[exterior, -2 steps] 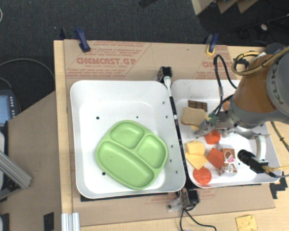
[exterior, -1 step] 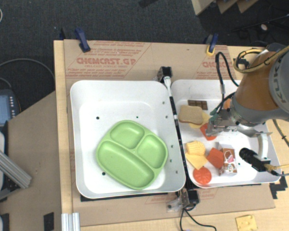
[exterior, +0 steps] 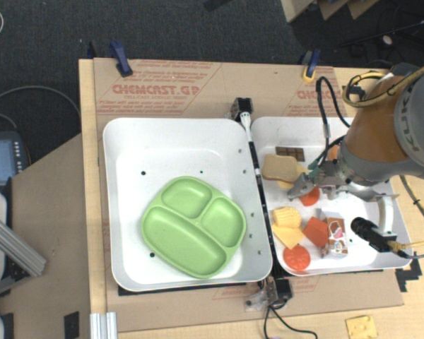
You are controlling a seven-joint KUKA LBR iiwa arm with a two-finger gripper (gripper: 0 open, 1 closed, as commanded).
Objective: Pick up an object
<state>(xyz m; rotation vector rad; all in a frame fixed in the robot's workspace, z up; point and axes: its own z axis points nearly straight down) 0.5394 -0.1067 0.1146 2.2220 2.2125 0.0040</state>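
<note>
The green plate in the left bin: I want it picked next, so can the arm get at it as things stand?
Probably yes. The green plate lies alone in the left bin with nothing over it. The arm hangs over the right bin and would have to cross the divider.

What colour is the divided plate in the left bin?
The divided plate is light green, clearest in the camera view looking down on the left bin.

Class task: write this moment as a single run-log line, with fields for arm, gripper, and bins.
arm: over right bin | gripper: low among toy food, grasp unclear | left bin: green divided plate | pick: unconfirmed
</note>
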